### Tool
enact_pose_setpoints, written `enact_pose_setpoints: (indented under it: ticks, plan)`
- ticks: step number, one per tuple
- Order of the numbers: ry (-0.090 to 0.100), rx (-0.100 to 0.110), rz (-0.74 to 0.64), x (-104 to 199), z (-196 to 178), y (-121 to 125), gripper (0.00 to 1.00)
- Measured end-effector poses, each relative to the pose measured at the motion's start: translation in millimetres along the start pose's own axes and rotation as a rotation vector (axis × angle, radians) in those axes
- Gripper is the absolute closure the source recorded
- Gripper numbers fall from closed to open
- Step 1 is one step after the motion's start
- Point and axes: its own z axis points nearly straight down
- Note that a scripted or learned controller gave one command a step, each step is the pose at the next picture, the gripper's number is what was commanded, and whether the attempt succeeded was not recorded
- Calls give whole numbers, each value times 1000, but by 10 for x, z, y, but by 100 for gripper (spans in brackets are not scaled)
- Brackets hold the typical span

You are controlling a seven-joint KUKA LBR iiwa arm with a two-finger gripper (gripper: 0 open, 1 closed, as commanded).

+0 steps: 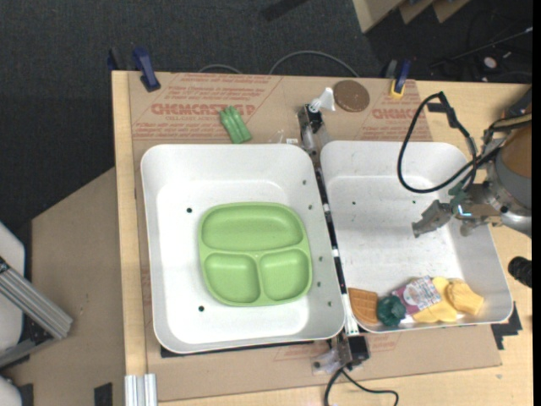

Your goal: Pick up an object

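Observation:
In the right bin (372,184), several small objects lie bunched along the near wall: a brown wedge (362,304), a dark green lump (390,311), a pink and white packet (418,293) and yellow pieces (463,297). My gripper (433,216) hangs over the right half of this bin, above and apart from the pile, pointing left. Nothing shows in its grasp. The arm's wrist (507,184) enters from the right edge.
The left bin (169,227) holds a green divided plate (254,254). A green clip (236,125) and a brown disc (351,96) lie on the cardboard behind the bins. A black cable (414,142) loops over the right bin's far corner.

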Motion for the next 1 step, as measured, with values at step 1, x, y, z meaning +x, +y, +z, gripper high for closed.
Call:
enact_pose_setpoints:
  ticks: [1]
  plan:
    - [-1,3,4,-422,1294,92,0]
